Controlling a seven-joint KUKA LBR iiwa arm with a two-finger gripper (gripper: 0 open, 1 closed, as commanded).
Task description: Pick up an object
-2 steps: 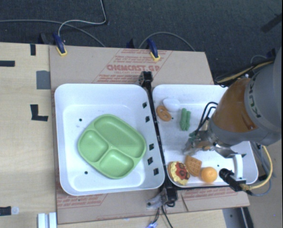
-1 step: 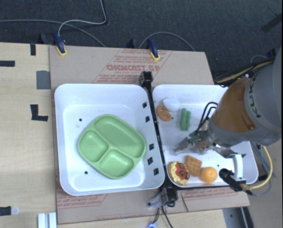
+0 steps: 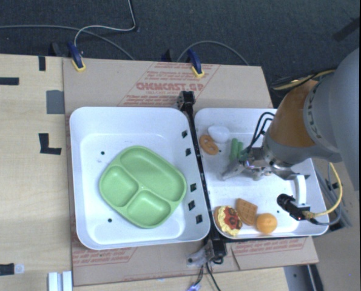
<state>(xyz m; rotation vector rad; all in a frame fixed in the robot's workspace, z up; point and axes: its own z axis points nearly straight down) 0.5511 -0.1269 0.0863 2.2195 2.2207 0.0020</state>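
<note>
My gripper (image 3: 236,170) is low in the right bin (image 3: 301,229), near its middle, with the orange-banded wrist behind it to the right. A green stick-shaped toy (image 3: 235,148) lies just above the gripper, close to it or touching it. A white object (image 3: 218,131) and a brown pastry-like toy (image 3: 208,145) sit at the bin's upper left. Along the front edge lie a pizza slice (image 3: 228,220), a tan waffle piece (image 3: 247,210) and an orange (image 3: 266,223).
The left bin (image 3: 83,162) holds a light green divided plate (image 3: 142,185). A black divider with clips (image 3: 195,162) runs between the bins. The arm's grey body covers the right bin's far right side, with a cable and black fitting (image 3: 287,202) beside it.
</note>
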